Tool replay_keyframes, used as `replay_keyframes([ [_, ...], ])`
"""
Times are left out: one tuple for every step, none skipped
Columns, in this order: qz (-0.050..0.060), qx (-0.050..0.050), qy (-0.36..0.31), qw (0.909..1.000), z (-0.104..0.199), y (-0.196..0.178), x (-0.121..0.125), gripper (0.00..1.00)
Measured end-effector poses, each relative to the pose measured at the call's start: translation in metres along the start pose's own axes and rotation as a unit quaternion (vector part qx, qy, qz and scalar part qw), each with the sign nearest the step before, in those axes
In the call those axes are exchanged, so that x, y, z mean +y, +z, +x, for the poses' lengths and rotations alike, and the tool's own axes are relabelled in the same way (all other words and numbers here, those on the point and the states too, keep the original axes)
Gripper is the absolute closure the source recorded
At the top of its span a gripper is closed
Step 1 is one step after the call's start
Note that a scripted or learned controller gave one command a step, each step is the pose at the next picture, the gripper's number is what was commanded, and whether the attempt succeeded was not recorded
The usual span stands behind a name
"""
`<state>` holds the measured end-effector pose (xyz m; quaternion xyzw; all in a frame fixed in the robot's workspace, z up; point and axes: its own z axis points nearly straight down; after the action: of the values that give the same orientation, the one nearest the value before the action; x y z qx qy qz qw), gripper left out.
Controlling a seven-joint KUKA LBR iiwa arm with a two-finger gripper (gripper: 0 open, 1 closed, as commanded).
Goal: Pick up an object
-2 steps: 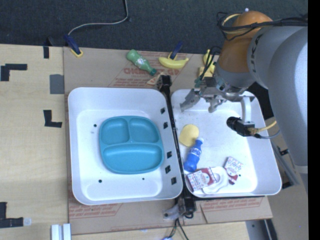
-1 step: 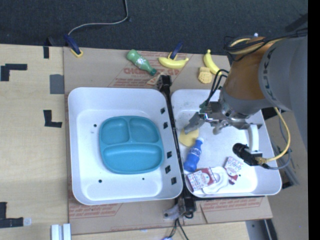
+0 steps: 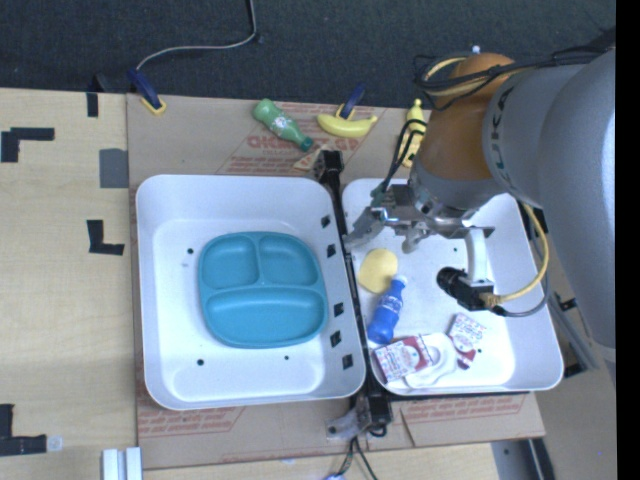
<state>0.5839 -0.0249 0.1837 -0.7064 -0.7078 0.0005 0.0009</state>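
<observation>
In the right bin lie a yellow round object, a blue bottle, a large red-and-white packet and a smaller red-and-white packet. My gripper hangs over the bin's far left part, just above and behind the yellow object. The grey arm with its orange band covers the bin's back half. I see nothing held in the gripper.
The left bin holds a blue divided plate. Behind the bins, a green bottle and a yellow banana lie on the cardboard. A black connector with a yellow cable hangs off the wrist over the right bin.
</observation>
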Motion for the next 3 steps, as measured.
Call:
replay_keyframes([
  [0.0,-0.001,0.0,1.0,-0.028,0.0,0.028,0.0],
  [-0.001,-0.001,0.0,1.0,-0.019,0.0,0.059,0.0],
  [0.0,-0.001,0.001,1.0,-0.024,0.0,0.003,0.0],
])
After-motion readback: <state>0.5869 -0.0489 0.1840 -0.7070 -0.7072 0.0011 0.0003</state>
